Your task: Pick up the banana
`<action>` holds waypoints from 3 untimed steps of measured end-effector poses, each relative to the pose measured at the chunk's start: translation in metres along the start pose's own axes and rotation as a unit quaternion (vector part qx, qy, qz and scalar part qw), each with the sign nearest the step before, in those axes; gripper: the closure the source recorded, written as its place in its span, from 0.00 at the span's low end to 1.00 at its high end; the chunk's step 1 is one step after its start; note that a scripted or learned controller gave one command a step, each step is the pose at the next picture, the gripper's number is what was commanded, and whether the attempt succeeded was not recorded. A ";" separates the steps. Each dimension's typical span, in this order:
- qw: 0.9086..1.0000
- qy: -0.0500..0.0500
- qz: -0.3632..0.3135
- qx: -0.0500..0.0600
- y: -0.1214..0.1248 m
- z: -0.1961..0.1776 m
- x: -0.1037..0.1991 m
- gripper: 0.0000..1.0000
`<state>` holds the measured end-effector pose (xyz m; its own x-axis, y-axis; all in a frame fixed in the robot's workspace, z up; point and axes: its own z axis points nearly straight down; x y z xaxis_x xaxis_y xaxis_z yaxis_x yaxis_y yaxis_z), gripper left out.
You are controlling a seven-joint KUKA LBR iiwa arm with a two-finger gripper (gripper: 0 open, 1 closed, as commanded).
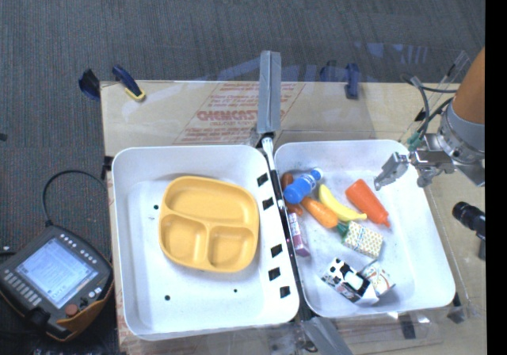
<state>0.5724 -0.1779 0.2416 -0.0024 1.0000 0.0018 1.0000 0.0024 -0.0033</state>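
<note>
Gripper (396,167) of mine hangs over the right bin's (440,266) far right edge; how far its fingers are parted, I cannot tell. Below it, the banana (339,207) lies mid-bin, wedged between two carrots (366,201). I'd descend across its middle, avoiding both neighbours. Red print on the board (230,112) beyond is unreadable.

Yellow banana (339,204), flat in right bin (440,266)
</note>
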 end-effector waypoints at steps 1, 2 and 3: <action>1.000 -0.001 0.019 -0.002 0.021 0.140 0.051 0.00; 1.000 0.000 0.001 -0.001 -0.003 0.154 0.024 0.00; 1.000 0.001 0.003 -0.001 -0.002 0.144 0.024 1.00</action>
<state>0.5694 -0.1535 0.0973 0.0032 1.0000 0.0035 1.0000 -0.0032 -0.0009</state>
